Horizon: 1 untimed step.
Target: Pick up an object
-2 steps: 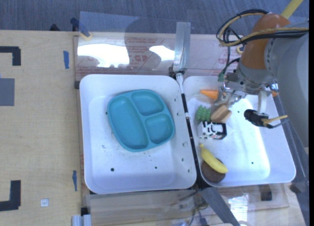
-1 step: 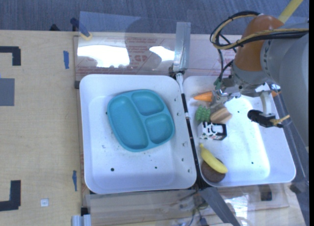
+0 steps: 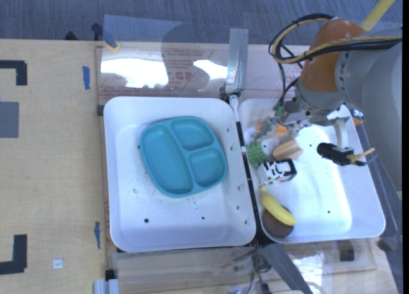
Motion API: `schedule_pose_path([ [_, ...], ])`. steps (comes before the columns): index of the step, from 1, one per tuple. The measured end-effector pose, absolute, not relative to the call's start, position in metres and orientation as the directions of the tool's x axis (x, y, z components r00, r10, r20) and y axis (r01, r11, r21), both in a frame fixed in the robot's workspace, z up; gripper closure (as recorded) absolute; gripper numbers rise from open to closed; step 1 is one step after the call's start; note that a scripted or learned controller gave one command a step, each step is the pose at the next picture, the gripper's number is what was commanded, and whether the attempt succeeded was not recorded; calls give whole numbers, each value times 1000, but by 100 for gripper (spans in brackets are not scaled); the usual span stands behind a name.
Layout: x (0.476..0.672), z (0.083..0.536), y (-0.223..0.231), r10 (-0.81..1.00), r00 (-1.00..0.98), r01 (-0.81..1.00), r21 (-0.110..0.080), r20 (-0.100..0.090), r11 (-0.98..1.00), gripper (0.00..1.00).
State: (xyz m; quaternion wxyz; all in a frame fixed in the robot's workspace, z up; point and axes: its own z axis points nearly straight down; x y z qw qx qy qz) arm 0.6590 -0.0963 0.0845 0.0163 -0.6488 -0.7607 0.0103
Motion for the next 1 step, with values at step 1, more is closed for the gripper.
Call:
schedule_pose_path([
  [1, 661, 84, -96, 998, -58, 998, -29, 11, 58, 0],
])
